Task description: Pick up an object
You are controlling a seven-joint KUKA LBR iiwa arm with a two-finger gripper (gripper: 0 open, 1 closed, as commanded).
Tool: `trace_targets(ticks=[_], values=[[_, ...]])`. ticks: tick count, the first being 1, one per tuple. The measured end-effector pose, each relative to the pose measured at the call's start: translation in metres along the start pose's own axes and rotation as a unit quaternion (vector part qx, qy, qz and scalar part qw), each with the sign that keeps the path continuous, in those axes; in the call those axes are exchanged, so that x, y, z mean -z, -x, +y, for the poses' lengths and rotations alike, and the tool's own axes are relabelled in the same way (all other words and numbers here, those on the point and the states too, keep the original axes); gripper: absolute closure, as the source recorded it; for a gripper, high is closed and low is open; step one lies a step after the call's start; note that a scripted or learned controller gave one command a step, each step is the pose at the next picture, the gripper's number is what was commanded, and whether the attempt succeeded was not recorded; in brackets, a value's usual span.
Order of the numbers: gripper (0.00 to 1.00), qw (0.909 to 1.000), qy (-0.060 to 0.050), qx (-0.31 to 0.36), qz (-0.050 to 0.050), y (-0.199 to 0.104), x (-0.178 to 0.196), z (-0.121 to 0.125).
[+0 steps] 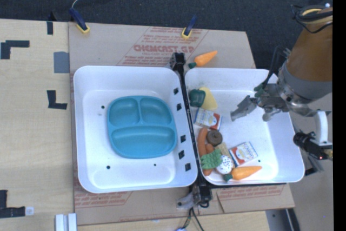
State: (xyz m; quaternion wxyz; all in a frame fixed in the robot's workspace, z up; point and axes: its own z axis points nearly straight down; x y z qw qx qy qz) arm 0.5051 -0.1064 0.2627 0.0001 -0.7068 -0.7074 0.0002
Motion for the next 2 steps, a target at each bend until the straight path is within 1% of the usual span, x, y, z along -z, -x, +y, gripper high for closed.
trace_targets(ticks=[1,2], values=[[0.0,1.0,-0.001,0.0,0.0,-0.005,-0.105,0.059],[0.0,1.0,0.004,0.001,0.001,-0.01,-0.173,0.096]])
